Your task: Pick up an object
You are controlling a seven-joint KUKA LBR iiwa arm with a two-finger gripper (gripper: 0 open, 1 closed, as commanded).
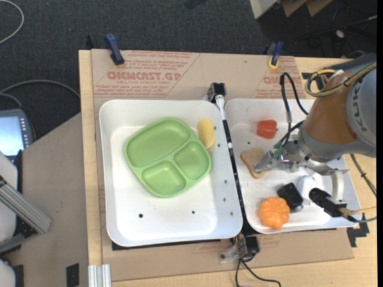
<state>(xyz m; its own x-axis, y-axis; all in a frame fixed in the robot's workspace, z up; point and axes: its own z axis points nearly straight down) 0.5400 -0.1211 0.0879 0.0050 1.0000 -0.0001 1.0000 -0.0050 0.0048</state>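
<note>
Dark grey carpet surrounds a pale bench (179,70) covered with a sheet printed in red lettering, and two shallow white bins sit on it side by side.

A flat tan piece shaped like a slice of bread (252,162) lies near the left wall of the right bin (245,118), about halfway down its length. The gripper (274,160) is low in that bin, with its tip right at the tan piece's right edge, seemingly touching it (whether it is clenched or released cannot be told at this angle). Nothing can be seen grasped in it.

Above the tan piece, near but apart from it, sits a small red rounded block (267,128). Below it, close to the bin's front rim, rests an orange pumpkin-shaped object with ribbed sides (274,212), well clear of the gripper. The grey arm with its orange band (335,118) reaches in from the right, over the bin's far side.

In the left bin (114,190), a light green plastic plate with three compartments (167,157) lies at a slant, and a small yellow oval object (206,133) rests against its upper right edge, near the wall between the bins. Blue clamps (114,48) grip the bench's far edge.
</note>
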